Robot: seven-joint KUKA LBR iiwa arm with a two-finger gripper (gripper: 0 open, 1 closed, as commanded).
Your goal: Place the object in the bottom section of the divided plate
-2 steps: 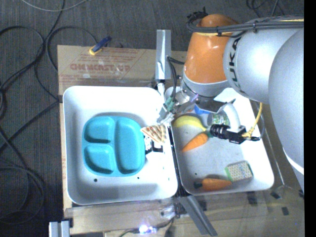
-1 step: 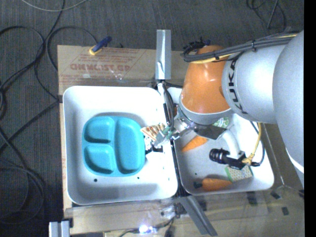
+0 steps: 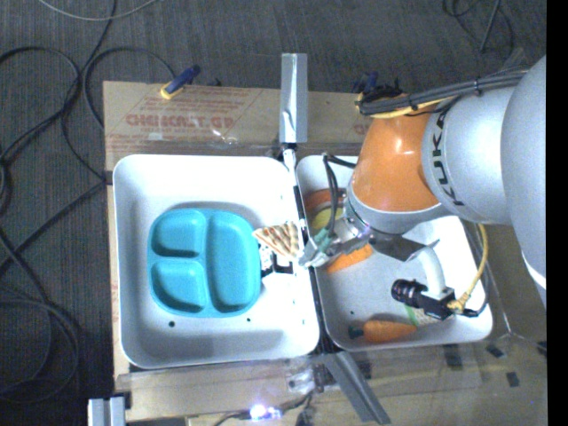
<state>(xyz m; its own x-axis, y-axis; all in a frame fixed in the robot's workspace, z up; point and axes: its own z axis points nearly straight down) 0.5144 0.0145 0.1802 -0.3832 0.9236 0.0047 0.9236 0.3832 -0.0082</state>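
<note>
Waffle-patterned tan wedge (image 3: 279, 237), the task's object, appears pinched at its right-hand end by the gripper (image 3: 306, 254), whose fingers seem closed on it just above the rim between the two bins; at this size the contact itself is not sharp, so the hold is a judgement. The wedge fans out leftward from the fingers, its long axis lying roughly across the view, its broad end pointing toward the divided plate (image 3: 206, 260). That end sits just beside the plate's right edge, over the left bin (image 3: 133, 202).

Outward from the fingers, the blue plate lies directly to their left; its one tall compartment is the nearest to them, and two smaller compartments lie beyond it, on the far side. Which section counts as "bottom" cannot be settled from this slant; the lower small compartment, down and left of the fingers, is a likely reading.

To the right of the fingers the wrist and orange band (image 3: 395, 167) overhang the right bin (image 3: 470, 322), where an orange carrot-like piece (image 3: 390, 330) lies near the lower wall and other orange items sit partly hidden under the wrist.

The coming move is judged a leftward carry across the plate, then release.
</note>
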